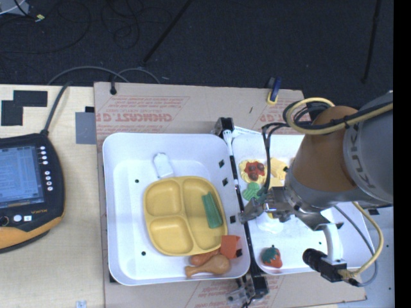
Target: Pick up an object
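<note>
The arm reaches in over the right bin and covers most of it. Its gripper is low over that bin's left side, close to the divider between the bins; whether the jaws are apart or together cannot be told, since the wrist hides them, and nothing can be seen between them.

Just by the gripper, partly under it, lies a green piece, its shape hard to make out. Above it, toward the bin's far edge, sits a yellow item with a red top, and beside that a pale yellow piece, cut off by the arm. At the near edge of the right bin lies a strawberry, red with a green cap, apart from the gripper.

The left bin holds a yellow tray with three compartments. A green block lies tilted in the tray's right compartment. Off the tray's near right corner sit an orange block and a brown drumstick, the two touching. A small white piece lies near the bin's far side.

On the table's left edge rests a handheld screen unit, cut off by the frame.
</note>
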Robot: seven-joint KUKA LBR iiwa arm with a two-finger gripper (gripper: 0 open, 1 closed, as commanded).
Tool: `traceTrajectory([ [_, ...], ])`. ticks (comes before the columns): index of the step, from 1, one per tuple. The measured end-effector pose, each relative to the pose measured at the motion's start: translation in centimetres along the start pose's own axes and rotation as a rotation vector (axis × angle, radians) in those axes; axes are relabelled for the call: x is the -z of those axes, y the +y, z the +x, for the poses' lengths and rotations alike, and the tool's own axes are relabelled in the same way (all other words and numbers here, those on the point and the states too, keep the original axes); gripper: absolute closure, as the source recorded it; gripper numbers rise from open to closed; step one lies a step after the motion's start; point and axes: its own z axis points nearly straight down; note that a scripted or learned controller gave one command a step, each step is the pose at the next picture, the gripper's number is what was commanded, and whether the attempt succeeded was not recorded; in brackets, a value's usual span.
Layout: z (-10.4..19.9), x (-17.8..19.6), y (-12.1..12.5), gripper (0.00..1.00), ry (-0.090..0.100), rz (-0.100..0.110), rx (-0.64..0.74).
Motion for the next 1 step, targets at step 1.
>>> traceTrajectory([
  [1, -0.69, 0.42, -0.15, 1.0, -0.002, 0.011, -0.01],
])
